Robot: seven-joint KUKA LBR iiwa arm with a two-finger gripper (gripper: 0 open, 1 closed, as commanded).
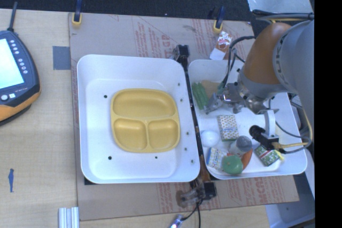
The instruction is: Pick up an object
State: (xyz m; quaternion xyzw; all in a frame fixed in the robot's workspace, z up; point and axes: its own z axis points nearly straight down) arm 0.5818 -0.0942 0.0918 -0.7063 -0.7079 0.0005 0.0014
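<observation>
Scene evenly and brightly lit from above, two shallow white plastic bins nearly washed out by glare, soft shadows cast beneath the grey and orange arm, small objects rendered slightly soft, dark floor underexposed.

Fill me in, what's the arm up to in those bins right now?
The arm is reaching from the right into the right bin, its gripper low near a green object. Nothing is visibly held. A small patterned box, a white ball and other bits lie nearby. The left bin holds a yellow divided tray.
</observation>
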